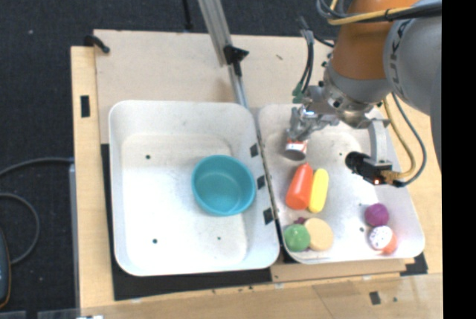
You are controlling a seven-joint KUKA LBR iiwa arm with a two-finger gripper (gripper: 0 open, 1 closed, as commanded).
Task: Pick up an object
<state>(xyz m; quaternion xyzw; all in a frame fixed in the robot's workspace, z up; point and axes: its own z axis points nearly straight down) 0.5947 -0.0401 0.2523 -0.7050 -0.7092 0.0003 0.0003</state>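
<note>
My gripper [297,147] hangs over the far left part of the right bin [338,150], just above an orange piece [300,186]. A yellow piece [318,190] lies right beside the orange one. Nearer the front edge sit a green ball [297,237] and a tan round piece [320,233]. A purple ball [376,214] and a white and red speckled piece [381,238] rest at the front right. The gripper's tip looks small and metallic, with a trace of red at it.
A blue bowl [223,184] stands in the left bin [149,191], toward its right side. A slanted metal pole [216,20] crosses behind the bins. The arm's orange band [368,27] looms over the right bin's far edge.
</note>
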